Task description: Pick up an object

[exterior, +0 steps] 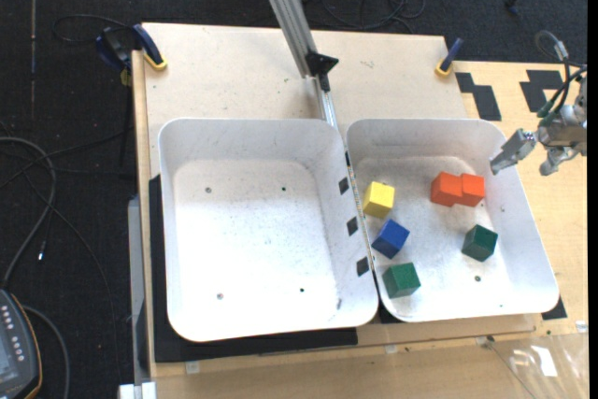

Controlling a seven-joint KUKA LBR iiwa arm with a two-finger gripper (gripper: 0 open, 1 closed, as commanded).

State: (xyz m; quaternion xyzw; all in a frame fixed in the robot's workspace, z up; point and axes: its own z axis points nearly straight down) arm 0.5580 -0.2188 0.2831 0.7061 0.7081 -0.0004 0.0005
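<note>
The right bin holds several blocks: a yellow cube, a blue cube, a green cube, a darker green cube and an orange block. My gripper hangs at the right bin's far right rim, above and to the right of the orange block. Its two grey fingers are spread apart with nothing between them.
The left bin lies beside the right one, sharing a middle wall. A slanted metal rail runs down to the bins' far junction. Yellow and blue clamps sit at the board's far corners.
</note>
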